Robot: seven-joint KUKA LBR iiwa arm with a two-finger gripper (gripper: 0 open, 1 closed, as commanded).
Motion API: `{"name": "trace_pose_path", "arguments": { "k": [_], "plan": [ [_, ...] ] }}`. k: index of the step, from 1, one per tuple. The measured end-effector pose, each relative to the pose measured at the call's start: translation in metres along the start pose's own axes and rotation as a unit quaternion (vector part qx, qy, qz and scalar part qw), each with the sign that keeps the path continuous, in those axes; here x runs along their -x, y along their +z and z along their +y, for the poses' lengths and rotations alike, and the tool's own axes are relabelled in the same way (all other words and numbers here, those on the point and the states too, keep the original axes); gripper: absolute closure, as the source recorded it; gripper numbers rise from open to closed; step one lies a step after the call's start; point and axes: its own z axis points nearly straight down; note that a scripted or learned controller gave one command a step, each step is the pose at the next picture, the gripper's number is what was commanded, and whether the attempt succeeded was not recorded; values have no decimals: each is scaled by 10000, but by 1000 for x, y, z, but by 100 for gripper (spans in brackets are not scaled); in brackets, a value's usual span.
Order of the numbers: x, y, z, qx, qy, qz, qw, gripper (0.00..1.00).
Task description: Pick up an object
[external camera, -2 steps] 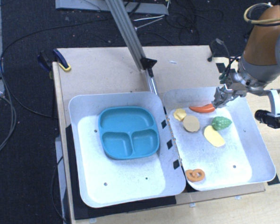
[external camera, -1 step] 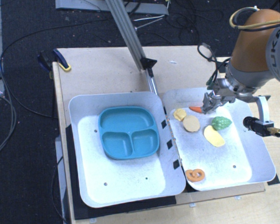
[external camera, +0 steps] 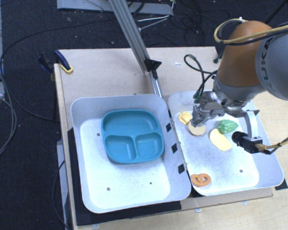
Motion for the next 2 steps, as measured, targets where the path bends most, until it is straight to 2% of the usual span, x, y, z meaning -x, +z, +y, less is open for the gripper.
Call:
{"name": "trace_pose_path", "arguments": {
  "k": [1,2],
  "plan": [
    [-53,-5,-30,0,1,-3,10000,100],
    [-103,5,-46,1,-1,-4,10000,100]
  ]
}}
